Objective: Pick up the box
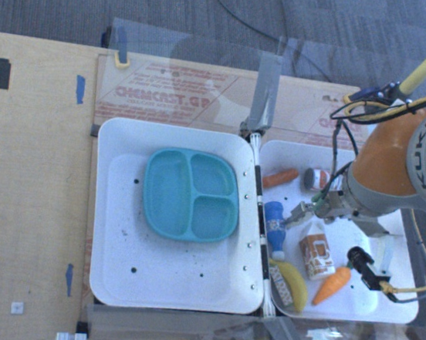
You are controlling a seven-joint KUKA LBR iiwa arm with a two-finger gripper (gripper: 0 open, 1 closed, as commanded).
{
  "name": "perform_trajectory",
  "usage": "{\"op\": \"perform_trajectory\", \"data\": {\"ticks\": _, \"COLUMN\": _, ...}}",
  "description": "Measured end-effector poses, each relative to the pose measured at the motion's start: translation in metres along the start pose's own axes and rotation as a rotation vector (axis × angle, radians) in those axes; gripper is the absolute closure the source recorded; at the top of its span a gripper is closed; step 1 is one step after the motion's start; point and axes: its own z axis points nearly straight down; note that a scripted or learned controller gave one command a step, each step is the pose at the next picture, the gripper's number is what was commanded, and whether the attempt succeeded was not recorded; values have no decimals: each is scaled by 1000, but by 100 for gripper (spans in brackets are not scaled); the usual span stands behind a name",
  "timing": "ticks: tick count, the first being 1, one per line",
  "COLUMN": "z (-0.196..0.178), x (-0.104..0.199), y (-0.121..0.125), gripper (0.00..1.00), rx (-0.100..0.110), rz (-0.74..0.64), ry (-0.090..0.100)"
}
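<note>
The box (pixel 316 255) is a small white carton with a brown and orange label. It lies in the right bin (pixel 401 307), roughly in the middle. My gripper (pixel 301 214) hangs low over that bin, just up and left of the box's top end and right of a blue object (pixel 273 216). Nothing shows held in it. The grey arm with its orange band (pixel 385 161) comes in from the right above the bin.
Around the box lie a banana (pixel 293 285), an orange carrot (pixel 331 286), a second carrot (pixel 280 177) and a small can (pixel 316 178). A black cable fitting (pixel 363 268) sits right of the box. The left bin (pixel 107 268) holds a teal divided plate (pixel 192 195).
</note>
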Motion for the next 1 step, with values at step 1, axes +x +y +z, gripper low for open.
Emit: {"op": "perform_trajectory", "data": {"ticks": 1, "z": 12, "x": -17, "y": -48, "gripper": 0, "rx": 11, "rz": 170, "ry": 6}}
